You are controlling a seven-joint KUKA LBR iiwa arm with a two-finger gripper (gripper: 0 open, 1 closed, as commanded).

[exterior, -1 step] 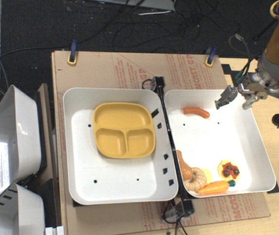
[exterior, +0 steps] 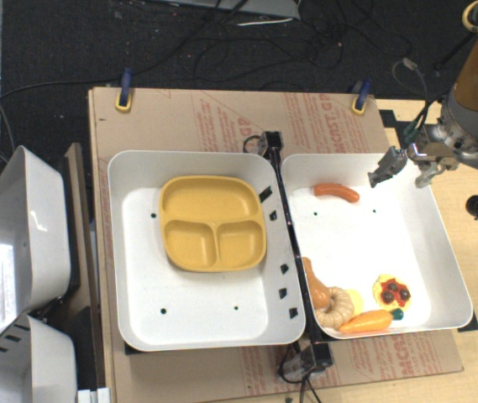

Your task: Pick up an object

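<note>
My gripper hovers over the far right corner of the right bin, its two fingers spread apart and open with nothing between them. An orange sausage lies at the back of that bin, to the gripper's left. Along the bin's front edge lie a tan croissant-like piece, an orange carrot and a small yellow tart with dark berries.
The left bin holds a yellow divided plate. Both bins sit on a cardboard sheet held by yellow clamps. White containers stand at the far left. Cables cross the dark floor behind.
</note>
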